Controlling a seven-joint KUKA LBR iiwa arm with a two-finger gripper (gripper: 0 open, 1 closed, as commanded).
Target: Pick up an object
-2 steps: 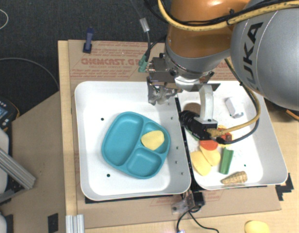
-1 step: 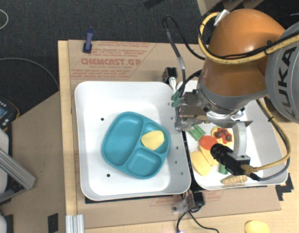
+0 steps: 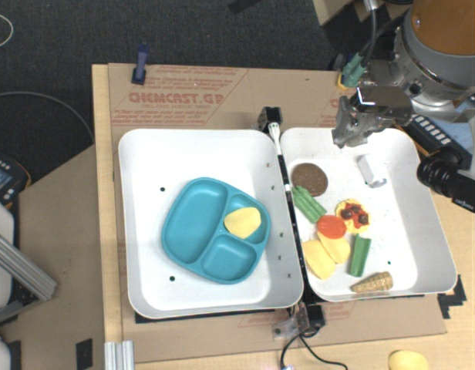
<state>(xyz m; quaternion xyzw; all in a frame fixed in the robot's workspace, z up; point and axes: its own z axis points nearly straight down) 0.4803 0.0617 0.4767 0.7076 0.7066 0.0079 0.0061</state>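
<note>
Toy foods clustered at six o'clock in right bin; gripper hovers at twelve o'clock, jaw state indiscernible, nothing visibly held; best target an isolated piece, descending vertically

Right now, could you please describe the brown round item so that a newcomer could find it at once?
Look in the right-hand white bin, at the upper end of the cluster of toy food near the divider between the bins. The brown disc lies flat just above a green pod. It is the only dark brown, round piece there.
</note>
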